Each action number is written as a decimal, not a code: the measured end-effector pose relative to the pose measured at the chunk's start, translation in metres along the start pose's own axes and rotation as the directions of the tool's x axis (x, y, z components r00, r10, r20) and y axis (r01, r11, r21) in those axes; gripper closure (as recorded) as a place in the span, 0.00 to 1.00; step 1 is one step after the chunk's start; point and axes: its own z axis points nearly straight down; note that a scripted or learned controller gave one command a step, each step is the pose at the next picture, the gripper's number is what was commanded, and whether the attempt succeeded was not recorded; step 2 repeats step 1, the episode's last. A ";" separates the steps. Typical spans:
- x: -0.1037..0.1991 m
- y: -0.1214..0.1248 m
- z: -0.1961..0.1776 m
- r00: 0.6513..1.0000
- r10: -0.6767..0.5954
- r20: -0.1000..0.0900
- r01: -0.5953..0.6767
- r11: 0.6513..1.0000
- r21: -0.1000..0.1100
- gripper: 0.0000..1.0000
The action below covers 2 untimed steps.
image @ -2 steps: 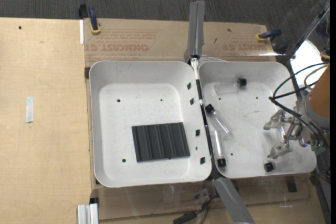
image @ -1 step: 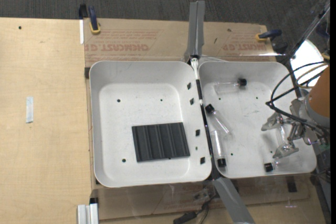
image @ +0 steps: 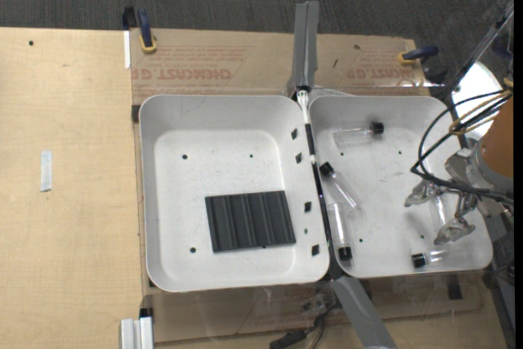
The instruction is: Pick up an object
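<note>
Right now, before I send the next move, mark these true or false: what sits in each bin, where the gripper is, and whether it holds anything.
1. The black ribbed tray lies in the left bin. True.
2. The gripper is over the left bin. False: it is over the right bin, near its right side.
3. Several clear tubes with black caps lie in the right bin, one near its far wall. True.
4. The gripper holds the black ribbed tray. False: the tray lies flat in the left bin, apart from the gripper.
5. A clear tube lies near the right bin's front right corner. True.
</note>
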 end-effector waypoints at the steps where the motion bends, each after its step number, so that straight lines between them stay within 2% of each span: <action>1: 0.009 0.002 0.010 0.908 -0.419 -0.009 0.419 0.908 -0.014 0.00; 2: 0.009 0.002 0.010 0.908 -0.419 -0.009 0.419 0.908 -0.014 0.00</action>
